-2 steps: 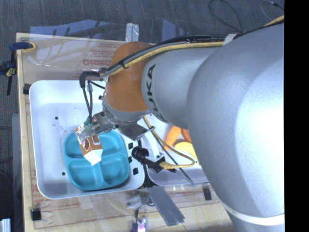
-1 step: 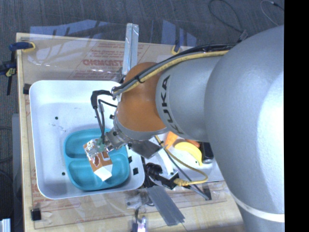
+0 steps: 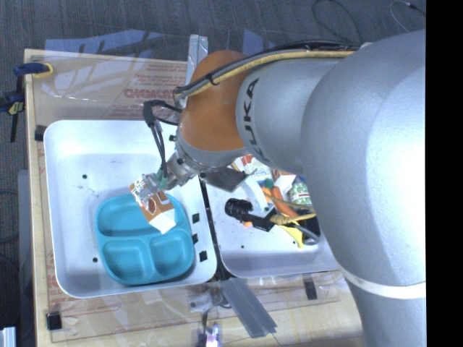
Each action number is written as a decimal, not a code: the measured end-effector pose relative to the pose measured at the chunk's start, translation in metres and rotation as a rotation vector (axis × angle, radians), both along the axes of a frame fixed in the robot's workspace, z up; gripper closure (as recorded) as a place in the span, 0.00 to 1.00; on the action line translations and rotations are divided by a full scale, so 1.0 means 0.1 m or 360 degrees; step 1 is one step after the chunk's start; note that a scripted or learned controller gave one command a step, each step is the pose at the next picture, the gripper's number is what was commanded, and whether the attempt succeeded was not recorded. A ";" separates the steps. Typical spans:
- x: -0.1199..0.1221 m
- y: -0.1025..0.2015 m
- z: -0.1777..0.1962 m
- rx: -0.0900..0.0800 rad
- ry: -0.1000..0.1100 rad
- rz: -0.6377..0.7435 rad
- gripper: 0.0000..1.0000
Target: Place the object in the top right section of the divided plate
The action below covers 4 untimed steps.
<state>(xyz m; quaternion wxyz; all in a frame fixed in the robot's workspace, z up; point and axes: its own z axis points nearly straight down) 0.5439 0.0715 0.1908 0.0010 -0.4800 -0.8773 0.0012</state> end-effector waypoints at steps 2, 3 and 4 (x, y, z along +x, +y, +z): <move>-0.22 -0.05 -0.01 -0.0001 0.0002 -0.0268 1.00; -0.57 0.66 0.33 0.0000 -0.0001 -0.0434 1.00; -0.57 0.66 0.34 0.0000 -0.0001 -0.0435 0.00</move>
